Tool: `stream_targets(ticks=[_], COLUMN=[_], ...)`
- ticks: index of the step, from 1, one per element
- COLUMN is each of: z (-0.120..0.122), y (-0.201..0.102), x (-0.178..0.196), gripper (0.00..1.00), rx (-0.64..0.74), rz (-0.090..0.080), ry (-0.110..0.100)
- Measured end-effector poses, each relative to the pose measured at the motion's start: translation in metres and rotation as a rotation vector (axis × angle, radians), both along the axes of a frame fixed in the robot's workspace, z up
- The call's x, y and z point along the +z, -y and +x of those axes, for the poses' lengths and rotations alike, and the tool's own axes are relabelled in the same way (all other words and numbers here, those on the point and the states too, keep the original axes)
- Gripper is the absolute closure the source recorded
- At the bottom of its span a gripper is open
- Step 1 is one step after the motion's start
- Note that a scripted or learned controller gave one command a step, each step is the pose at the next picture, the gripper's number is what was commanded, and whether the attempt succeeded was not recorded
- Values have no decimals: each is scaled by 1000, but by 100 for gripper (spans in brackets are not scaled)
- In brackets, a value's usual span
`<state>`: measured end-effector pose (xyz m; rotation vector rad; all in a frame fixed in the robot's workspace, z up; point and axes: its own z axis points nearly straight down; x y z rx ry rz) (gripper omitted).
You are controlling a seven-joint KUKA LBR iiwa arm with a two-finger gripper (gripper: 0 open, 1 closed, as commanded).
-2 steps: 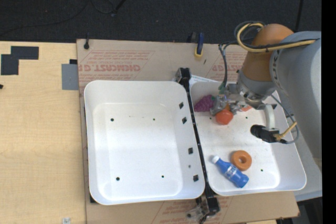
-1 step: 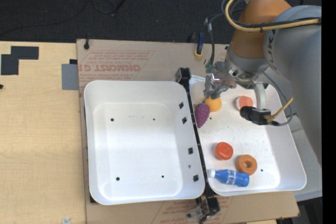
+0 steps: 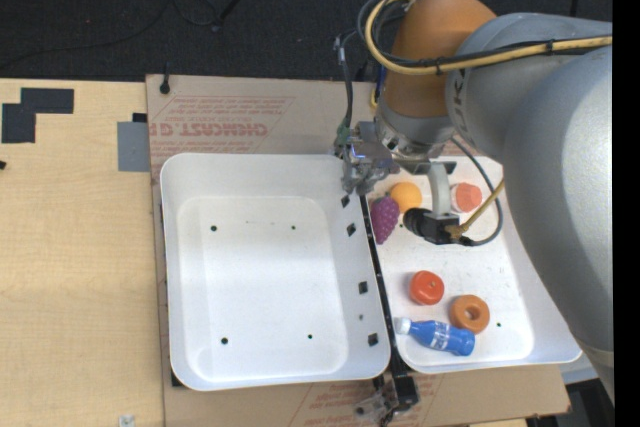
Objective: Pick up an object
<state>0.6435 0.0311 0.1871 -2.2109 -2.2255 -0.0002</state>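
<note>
The right bin [image 3: 520, 335] holds several small items. A purple bunch of grapes [image 3: 384, 218] lies by the bin's left wall, with an orange ball [image 3: 406, 196] just right of it. A pinkish red piece [image 3: 467, 197] lies further right. Lower down are a red round piece [image 3: 427, 288], a brown doughnut [image 3: 469, 313] and a blue bottle [image 3: 437, 336] lying on its side. My gripper [image 3: 362, 177] hangs over the bin's back left corner, just above and left of the grapes. Nothing is visibly held in it.
The left bin [image 3: 190, 215] sits beside the right one, and their walls meet in a ridge [image 3: 365, 285] with black clips. The grey arm [image 3: 540, 115] covers the right bin's back right part. Cables [image 3: 440, 225] loop down from the wrist over the bin.
</note>
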Motion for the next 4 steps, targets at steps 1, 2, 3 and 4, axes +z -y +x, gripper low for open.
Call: stream_targets(ticks=[1, 2, 3, 4], z=[-36, 3, -1, 0], y=[-15, -41, -35, -40], x=[0, 100, 56, 326], gripper=[100, 100, 100, 100], rx=[-5, -4, -6, -5], rz=[-3, -2, -5, -2], ry=[-4, 13, -4, 18])
